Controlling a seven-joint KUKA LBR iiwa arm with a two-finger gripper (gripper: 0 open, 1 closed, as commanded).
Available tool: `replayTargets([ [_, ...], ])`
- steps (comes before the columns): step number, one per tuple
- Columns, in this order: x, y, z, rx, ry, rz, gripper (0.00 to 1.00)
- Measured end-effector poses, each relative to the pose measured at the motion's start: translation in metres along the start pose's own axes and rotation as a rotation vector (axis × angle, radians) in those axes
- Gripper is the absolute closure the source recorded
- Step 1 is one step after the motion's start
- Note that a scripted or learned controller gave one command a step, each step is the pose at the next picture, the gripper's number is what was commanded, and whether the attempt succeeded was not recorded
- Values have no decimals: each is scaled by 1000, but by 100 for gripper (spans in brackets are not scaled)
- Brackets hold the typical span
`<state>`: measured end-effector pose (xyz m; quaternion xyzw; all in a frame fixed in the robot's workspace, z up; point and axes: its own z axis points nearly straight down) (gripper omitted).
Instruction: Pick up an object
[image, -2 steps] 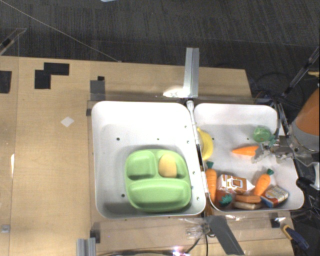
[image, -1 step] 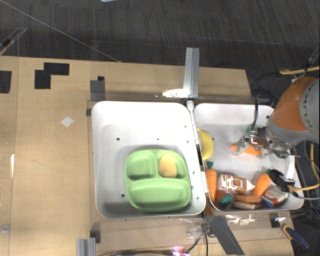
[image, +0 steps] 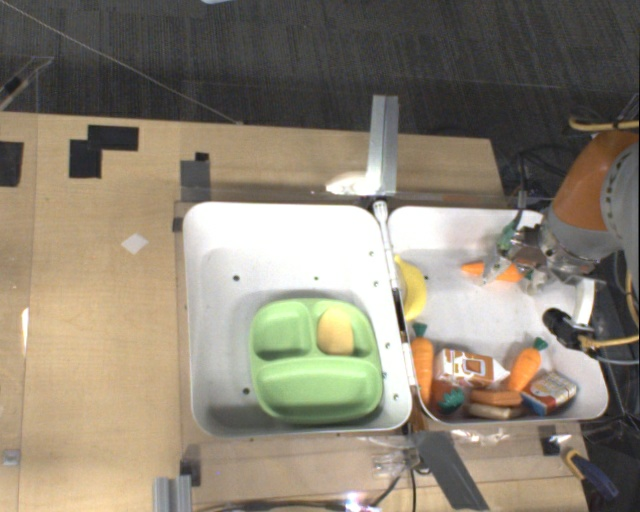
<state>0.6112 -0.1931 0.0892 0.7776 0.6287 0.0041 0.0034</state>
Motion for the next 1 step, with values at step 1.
replayTargets([
  [1,23,37,2,10,-3,142,0],
])
